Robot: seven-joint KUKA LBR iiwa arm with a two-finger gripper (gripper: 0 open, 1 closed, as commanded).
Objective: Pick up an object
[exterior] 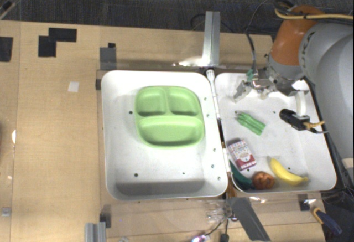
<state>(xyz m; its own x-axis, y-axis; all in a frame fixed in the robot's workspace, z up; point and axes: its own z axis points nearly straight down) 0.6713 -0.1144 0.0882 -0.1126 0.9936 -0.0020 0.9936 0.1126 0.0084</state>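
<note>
Hovering at the right bin's far edge, the gripper holds nothing, fingers apart; banana and other objects remain unpicked.

One fixed camera looks down from above the bench at a slant — far enough to take in both bins: the left bin toward nine o'clock, the right bin toward three o'clock.

Worktop: pale wood-look surface, matt. Bins: white plastic, smooth, slight sheen. Green divided tray: plastic, satin. Banana: smooth yellow skin. Tool: bright metal, perhaps; view blurred. Upright post: brushed metal.
</note>
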